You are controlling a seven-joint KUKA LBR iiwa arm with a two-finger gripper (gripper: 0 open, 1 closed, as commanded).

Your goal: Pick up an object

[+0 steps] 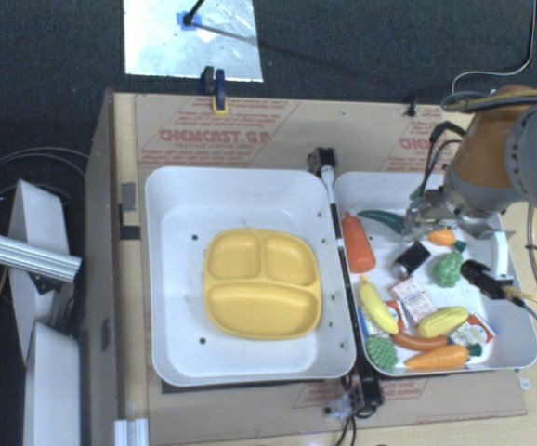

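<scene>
Though smooth plastic, yellow three-part tray (262,282).

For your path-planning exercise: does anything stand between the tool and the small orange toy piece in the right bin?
Nothing visible does. The tool hangs right beside the small orange toy piece; the black block and green leafy toy lie just beyond it.

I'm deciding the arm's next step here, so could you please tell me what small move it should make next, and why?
Probably a short, straight descent. The tool sits low over the upper part of the right bin, with a small orange piece right beside it and a black block just below. Nothing is visibly held yet, and the crowded toys argue against drifting sideways.
</scene>
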